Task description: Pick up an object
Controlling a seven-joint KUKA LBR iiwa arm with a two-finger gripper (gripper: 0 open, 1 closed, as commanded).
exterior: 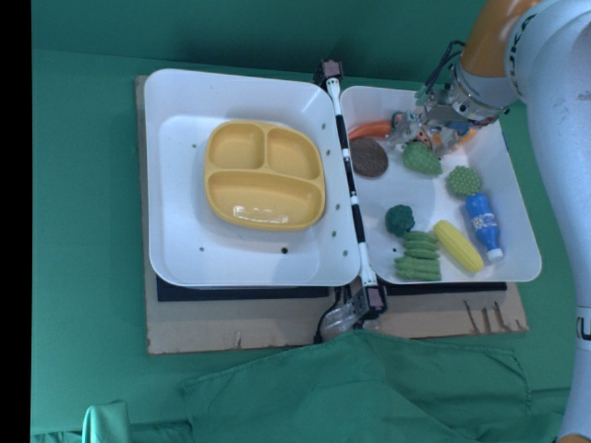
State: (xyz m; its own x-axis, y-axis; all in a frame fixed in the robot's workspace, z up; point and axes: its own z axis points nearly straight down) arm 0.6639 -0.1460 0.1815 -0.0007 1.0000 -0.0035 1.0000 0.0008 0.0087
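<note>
Left white bin [185, 238]: yellow three-compartment plastic plate [265, 174].
Right white bin [517, 238]: toy foods; orange carrot [369, 129] at 11 o'clock, long axis roughly 9-to-3.
Hand [427, 129]: over the carrot's end; grip perhaps closed, cannot tell.

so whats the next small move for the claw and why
Probably lower a little and close. The claw sits low at the far end of the right bin, among small toys beside the orange carrot and a green vegetable, with nothing visibly held.
</note>
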